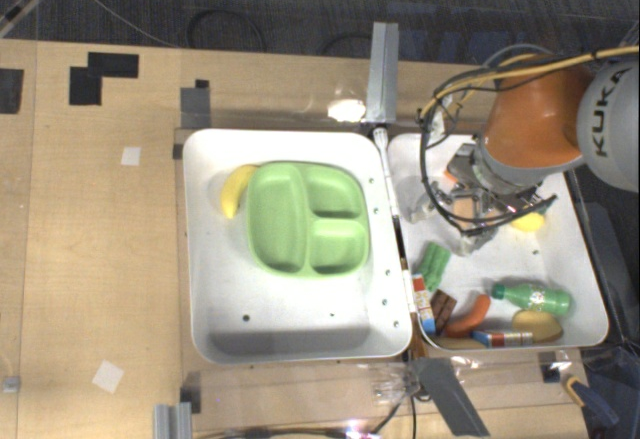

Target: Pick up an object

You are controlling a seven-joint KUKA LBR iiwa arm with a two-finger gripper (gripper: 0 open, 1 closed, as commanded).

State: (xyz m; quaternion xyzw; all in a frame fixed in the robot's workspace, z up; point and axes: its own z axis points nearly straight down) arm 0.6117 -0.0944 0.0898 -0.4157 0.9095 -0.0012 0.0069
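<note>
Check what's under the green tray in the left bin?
A banana pokes out from beneath the green tray at its left edge. The rest of the banana and anything else underneath is covered.

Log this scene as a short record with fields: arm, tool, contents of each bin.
arm: grey with an orange band, reaching in over the right bin
tool: low over the right bin's upper half; finger state unclear
left bin: green divided tray with a banana at its left edge
right bin: green bottle, small green cylinder, yellow piece beside the tool, mixed small items along the near edge
held: nothing seen between the fingers
</note>
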